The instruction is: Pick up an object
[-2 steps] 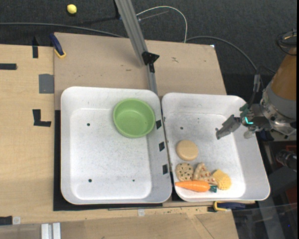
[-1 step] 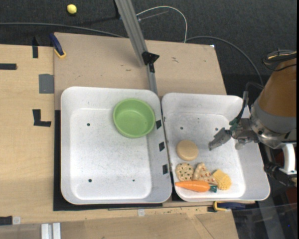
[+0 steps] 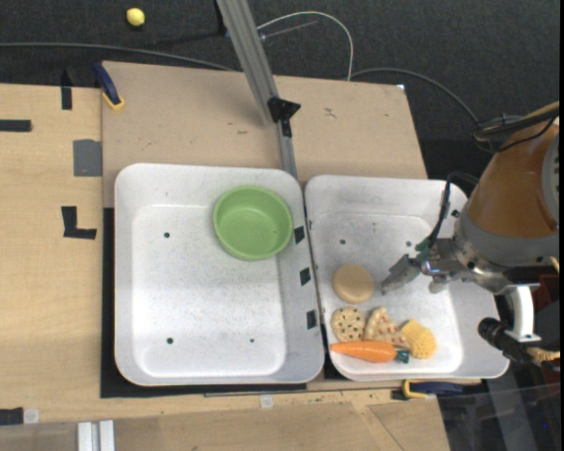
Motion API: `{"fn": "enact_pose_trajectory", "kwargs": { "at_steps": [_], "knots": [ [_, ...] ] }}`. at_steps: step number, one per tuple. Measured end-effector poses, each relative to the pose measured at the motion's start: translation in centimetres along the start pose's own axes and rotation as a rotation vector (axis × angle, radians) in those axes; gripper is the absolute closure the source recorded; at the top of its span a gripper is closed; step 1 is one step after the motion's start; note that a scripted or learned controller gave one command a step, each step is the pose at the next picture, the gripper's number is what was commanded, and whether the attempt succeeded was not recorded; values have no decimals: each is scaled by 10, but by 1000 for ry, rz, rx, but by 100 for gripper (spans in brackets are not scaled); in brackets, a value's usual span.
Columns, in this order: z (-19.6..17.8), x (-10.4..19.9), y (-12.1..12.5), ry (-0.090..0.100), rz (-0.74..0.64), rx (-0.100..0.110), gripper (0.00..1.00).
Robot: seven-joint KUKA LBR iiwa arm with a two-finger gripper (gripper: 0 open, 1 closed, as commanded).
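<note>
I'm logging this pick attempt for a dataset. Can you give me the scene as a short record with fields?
left bin: green bowl near its back right corner
right bin: tan round piece, lattice cookie, carrot, yellow corn piece, all toward the front
gripper: over right bin, beside the tan round piece, nothing seen held

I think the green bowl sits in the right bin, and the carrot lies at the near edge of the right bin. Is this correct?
Not quite. The camera view shows the green bowl in the left bin, at its upper right corner. The carrot does lie at the near edge of the right bin.
</note>
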State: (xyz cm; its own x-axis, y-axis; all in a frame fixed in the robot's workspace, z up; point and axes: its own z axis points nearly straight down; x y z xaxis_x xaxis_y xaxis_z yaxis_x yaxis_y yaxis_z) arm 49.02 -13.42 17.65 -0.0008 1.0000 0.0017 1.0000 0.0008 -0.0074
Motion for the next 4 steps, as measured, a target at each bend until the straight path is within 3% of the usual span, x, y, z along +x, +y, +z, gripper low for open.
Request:
{"fn": "enact_pose_trajectory", "kwargs": {
  "at_steps": [1,2,4],
  "knots": [
    [60,9,3,1,-1,2,0],
    [47,9,4,0,-1,-2,100],
    [-40,9,11,-3,-1,-11,100]
  ]
}}
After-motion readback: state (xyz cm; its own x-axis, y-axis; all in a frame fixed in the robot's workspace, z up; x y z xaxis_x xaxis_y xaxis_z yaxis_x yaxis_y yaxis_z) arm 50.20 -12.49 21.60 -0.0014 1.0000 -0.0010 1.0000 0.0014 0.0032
